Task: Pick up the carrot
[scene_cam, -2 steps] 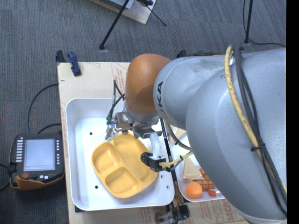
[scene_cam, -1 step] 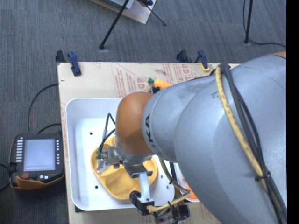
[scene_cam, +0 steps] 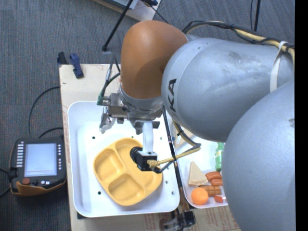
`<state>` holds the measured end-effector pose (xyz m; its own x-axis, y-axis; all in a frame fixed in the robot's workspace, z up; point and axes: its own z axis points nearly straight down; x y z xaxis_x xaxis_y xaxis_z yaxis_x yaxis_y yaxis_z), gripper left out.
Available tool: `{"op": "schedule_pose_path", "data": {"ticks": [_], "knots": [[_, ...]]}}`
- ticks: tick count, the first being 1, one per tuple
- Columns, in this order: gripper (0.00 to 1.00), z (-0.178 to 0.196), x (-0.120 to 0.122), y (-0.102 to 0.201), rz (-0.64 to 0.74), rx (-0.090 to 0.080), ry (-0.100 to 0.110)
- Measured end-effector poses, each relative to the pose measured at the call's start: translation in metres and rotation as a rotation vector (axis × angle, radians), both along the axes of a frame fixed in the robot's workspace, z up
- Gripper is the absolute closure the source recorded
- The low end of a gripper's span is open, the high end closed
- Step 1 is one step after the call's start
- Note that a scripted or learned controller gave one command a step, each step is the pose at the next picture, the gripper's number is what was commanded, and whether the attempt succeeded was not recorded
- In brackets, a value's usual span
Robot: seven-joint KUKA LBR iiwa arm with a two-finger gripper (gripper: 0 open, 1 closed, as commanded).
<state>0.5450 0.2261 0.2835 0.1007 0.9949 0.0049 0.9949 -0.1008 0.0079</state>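
Note:
The carrot looks to be one of the short orange-red pieces (scene_cam: 214, 178) lying in the right bin (scene_cam: 188, 199), close to the arm's big grey body, which hides much of that bin. My gripper (scene_cam: 106, 122) hangs under the orange wrist band over the left bin (scene_cam: 77, 129), just above the far left edge of a yellow divided plate (scene_cam: 115, 174). It is well to the left of the carrot. Nothing shows in the gripper.
Beside the orange-red pieces in the right bin lie a pale cheese wedge (scene_cam: 195, 173), an orange ball (scene_cam: 199, 196) and something green (scene_cam: 220, 155). A teach pendant (scene_cam: 38, 165) rests on the floor left of the bench. A blue clamp (scene_cam: 75, 64) sits at the bench's far left corner.

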Motion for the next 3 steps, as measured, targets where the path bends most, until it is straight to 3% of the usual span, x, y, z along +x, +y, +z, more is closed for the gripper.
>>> {"op": "schedule_pose_path", "data": {"ticks": [1,2,3], "knots": [[0.0,0.164,0.034,-0.005,0.016,0.0,-0.002],[0.0,0.051,0.019,0.014,0.085,-0.009,0.025],[0.0,-0.014,-0.068,0.017,0.327,-0.008,0.02]]}}
